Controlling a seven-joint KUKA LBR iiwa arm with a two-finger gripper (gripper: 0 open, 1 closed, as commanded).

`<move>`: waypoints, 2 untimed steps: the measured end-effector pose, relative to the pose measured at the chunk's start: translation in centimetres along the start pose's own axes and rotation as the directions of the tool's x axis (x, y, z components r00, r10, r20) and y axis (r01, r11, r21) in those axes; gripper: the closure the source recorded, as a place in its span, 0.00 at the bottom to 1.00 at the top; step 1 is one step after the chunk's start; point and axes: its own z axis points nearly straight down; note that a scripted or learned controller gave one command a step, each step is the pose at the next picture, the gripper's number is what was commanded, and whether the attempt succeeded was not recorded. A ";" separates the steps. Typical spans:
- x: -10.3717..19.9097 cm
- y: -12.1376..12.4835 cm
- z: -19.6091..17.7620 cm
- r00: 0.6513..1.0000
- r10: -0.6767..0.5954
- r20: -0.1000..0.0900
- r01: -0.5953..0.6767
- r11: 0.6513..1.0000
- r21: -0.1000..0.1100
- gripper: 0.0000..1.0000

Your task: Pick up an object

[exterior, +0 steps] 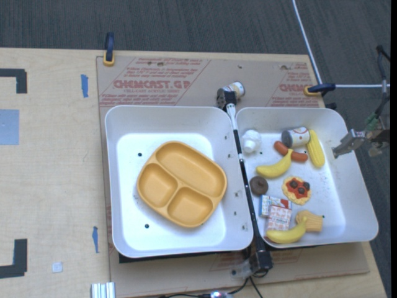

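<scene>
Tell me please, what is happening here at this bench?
A robot arm is set to pick up an object, but nothing is picked yet. Its gripper sits at the right edge of the right bin, above the rim. In that bin lie toy foods: two bananas, a corn cob, a sausage, a small pizza and others. The left bin holds a yellow divided plate.

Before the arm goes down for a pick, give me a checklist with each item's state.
1. Gripper over the right bin: not ok, it sits at the right rim.
2. Fingers free of any object: ok.
3. Finger opening: cannot tell.
4. Targets available: ok, corn cob, banana and pizza toy lie in the right bin.
5. Yellow divided plate out of the way: ok, in the left bin.
</scene>
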 end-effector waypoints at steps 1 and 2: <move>1.4 2.2 16.5 1.000 -0.001 0.001 0.001 1.000 -0.003 0.00; 6.2 0.9 16.5 1.000 -0.001 -0.001 0.001 1.000 -0.002 0.00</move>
